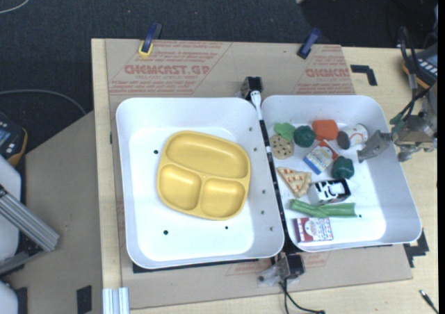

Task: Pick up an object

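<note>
The right bin (pixel 393 194) holds several small items. Among them are a cookie (pixel 281 145), a dark green ball (pixel 304 137), an orange block (pixel 325 128), a blue and white packet (pixel 318 159), a pizza slice (pixel 294 180), a black and white piece (pixel 332 189), a long green vegetable (pixel 323 209) and a red and white box (pixel 314 230). My gripper (pixel 373 148) reaches in from the right and hangs over the right side of this bin. It sits just right of a dark green lump (pixel 342 167) and below a white round item (pixel 358 133). Nothing shows in its grasp.
The left bin (pixel 139 222) holds a yellow divided plate (pixel 203 174). Both bins rest on a cardboard sheet (pixel 208 62) held by clamps (pixel 148 39) at the back. Cables and equipment (pixel 421 62) crowd the right edge.
</note>
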Motion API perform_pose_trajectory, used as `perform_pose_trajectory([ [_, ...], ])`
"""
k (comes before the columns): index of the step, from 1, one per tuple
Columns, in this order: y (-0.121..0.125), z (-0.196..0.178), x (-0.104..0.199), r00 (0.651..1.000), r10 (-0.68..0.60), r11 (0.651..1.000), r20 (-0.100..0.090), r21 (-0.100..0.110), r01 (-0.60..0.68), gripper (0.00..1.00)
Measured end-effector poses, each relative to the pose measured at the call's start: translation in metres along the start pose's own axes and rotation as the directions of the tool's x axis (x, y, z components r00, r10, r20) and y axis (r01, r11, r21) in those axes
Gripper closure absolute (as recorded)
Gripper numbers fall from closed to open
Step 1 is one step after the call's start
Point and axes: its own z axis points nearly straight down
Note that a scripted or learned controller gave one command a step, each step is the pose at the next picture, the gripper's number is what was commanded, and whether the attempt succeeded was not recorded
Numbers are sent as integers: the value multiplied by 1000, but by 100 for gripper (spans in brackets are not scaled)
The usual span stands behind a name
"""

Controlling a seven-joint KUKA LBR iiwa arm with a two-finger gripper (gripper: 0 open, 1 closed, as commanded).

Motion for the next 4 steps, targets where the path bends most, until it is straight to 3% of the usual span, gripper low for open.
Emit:
perform_pose_trajectory([
  [1, 3, -7, 0, 1000, -4, 1000, 4, -14, 4, 0],
  [4, 8, 141, 14, 1000, -4, 1000, 1, -8, 4, 0],
])
